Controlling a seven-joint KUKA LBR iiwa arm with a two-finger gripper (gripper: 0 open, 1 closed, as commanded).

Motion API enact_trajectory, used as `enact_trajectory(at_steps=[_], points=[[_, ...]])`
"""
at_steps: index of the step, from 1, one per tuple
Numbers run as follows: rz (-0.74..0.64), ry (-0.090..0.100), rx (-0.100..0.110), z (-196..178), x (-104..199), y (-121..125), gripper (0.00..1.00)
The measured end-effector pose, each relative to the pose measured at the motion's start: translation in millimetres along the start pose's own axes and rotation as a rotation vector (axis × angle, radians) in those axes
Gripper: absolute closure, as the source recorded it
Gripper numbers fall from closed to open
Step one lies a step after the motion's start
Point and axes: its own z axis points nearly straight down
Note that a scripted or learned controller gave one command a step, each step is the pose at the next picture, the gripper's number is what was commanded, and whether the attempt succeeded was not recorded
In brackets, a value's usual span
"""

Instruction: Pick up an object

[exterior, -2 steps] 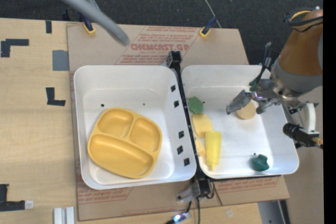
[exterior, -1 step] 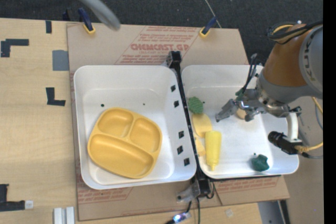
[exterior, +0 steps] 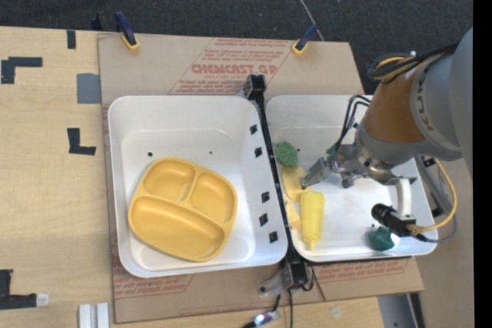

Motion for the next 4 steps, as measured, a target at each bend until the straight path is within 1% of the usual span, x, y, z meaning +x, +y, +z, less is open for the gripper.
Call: enact_trajectory(at_steps=[1,2,3,4], points=[[0.001,-0.001,-0.008,14,-1,1,0.0],[-0.001,0.0,-0.009,7,1,3,1.0],[0.0,-0.002,-0.009,-32,0,0,1.0],[-0.001,-0.002,-0.011,-79,9,7,1.0]])
